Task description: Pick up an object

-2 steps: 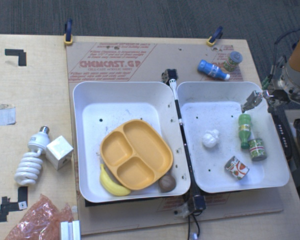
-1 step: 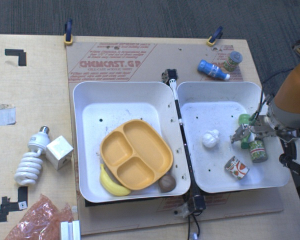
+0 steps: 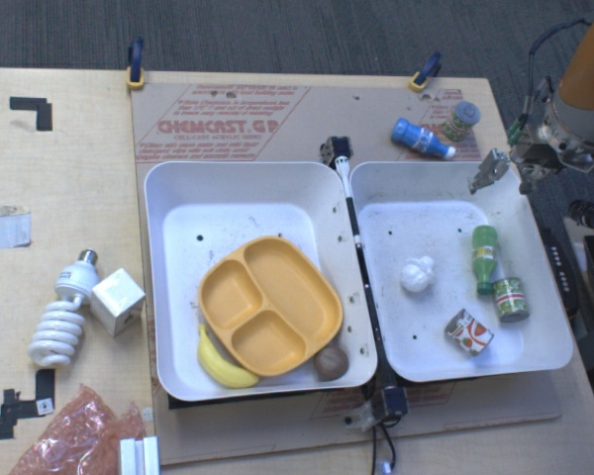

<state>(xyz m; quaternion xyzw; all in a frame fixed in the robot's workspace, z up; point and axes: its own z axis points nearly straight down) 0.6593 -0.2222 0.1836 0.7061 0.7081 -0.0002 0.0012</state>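
Plainly, the tool [image 3: 497, 169] hung over the back right corner of the right bin [image 3: 535, 360], at the rim rather than above the floor, with the arm's orange band [image 3: 584, 72] behind it at the view's right edge. Every likely thing to lift lay forward of the tool, toward the near side of the bin. Closest was the green bottle [image 3: 485, 258], its long axis running roughly front to back, so it pointed nearly at the tool. Just beside it, nearer the front, sat a small jar [image 3: 512, 299] with a red and green label (tilted or lying, I could not tell which). Further forward and a little to the left lay a small red and white carton [image 3: 469, 332], and well to the left of the bottle a white crumpled lump [image 3: 417, 274]. My judgement was that the bottle was the shortest reach, a short move forward and down. The tool touched nothing and carried nothing, for no object sat between its fingers. How far apart those fingers stood I could not tell at that size and angle
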